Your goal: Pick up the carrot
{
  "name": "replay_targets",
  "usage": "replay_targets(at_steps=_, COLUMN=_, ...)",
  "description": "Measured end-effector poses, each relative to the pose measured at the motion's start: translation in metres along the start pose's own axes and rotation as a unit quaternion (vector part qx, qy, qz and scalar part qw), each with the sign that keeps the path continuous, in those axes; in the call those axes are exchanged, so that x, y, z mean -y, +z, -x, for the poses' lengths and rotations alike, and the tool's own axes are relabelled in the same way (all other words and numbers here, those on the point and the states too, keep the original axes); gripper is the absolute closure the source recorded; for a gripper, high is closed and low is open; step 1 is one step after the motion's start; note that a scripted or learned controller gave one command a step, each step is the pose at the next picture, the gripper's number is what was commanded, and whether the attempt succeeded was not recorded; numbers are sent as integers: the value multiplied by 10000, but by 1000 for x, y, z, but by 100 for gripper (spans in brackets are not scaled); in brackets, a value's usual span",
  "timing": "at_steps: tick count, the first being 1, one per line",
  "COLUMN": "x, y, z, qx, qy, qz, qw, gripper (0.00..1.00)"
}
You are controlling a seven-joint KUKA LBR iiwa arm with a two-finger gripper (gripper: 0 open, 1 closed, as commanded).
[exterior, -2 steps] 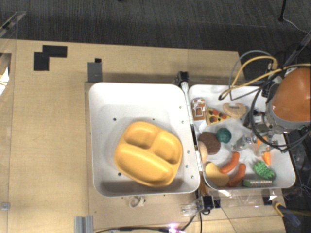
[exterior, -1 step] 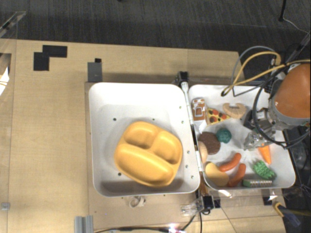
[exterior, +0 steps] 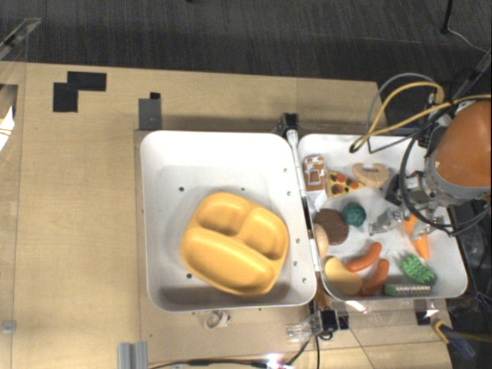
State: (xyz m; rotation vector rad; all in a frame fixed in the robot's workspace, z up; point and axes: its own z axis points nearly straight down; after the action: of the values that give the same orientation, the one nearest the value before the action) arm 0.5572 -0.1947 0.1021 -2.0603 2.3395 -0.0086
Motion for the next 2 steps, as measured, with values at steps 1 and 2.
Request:
replay_targets(at_steps=1, x=14, y=12, z=5, qx=44, qy=-1697, qz=52, qw=9855, gripper=0)
replay_targets(at_steps=2, x=2, y=13, z=9, qx=14, qy=-2880, qz=50, qw=9576, gripper=0)
